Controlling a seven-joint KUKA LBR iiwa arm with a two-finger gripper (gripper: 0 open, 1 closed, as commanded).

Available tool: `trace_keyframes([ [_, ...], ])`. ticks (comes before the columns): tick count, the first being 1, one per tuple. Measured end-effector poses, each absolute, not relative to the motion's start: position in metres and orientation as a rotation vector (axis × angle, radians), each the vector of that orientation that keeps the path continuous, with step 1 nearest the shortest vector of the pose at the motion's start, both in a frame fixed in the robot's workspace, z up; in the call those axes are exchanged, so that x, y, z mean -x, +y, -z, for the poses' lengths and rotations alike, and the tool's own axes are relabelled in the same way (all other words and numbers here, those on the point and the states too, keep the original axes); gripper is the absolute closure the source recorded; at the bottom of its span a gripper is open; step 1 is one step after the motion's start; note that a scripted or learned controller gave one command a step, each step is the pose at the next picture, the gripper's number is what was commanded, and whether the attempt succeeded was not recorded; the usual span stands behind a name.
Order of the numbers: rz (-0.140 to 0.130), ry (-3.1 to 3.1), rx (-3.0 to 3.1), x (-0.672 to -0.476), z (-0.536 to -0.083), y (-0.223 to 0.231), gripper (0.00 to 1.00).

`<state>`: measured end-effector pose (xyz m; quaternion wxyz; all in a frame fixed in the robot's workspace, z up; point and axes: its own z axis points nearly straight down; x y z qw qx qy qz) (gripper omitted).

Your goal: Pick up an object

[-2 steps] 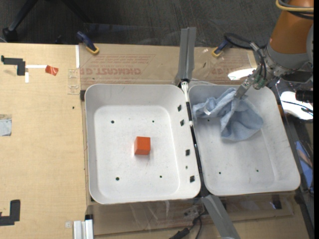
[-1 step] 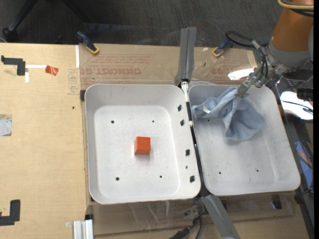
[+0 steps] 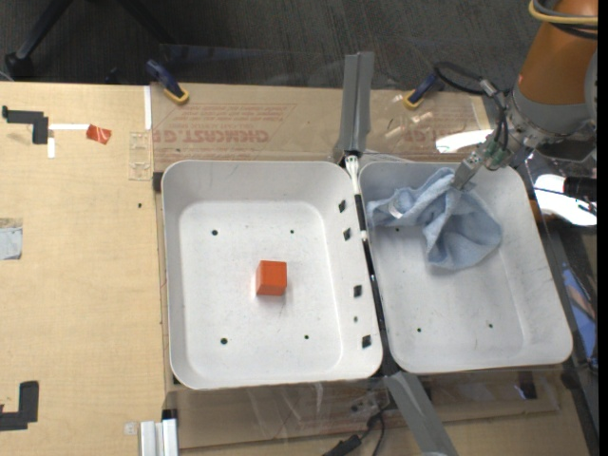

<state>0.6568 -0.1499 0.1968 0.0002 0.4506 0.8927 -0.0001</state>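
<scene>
We see even, bright overhead light and sharp focus; glare blooms on the right bin's far rim (image 3: pixel 463 142) (shadows stay soft and faint).

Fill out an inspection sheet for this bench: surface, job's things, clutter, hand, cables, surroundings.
Surface: cardboard-covered bench bearing the left bin and right bin, side by side.
Job's things: orange block near the middle of the left bin; crumpled blue cloth in the right bin's upper part.
Clutter: small red piece and black marks on the board at left.
Hand: hand at the cloth's top edge, cloth seemingly drawn up toward it; grip cannot be judged.
Cables: dark cables behind the right bin.
Surroundings: two clamps on the bench's far edge; dark carpet beyond.
</scene>
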Motion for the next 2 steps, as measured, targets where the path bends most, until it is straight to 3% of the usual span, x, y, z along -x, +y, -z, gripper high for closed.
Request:
trace_keyframes([
  [1, 0.002, 2.85, -1.318, -0.659, -0.2, -0.149, 1.0],
  [2, 0.001, 2.722, -1.57, -0.648, -0.201, -0.162, 1.0],
])
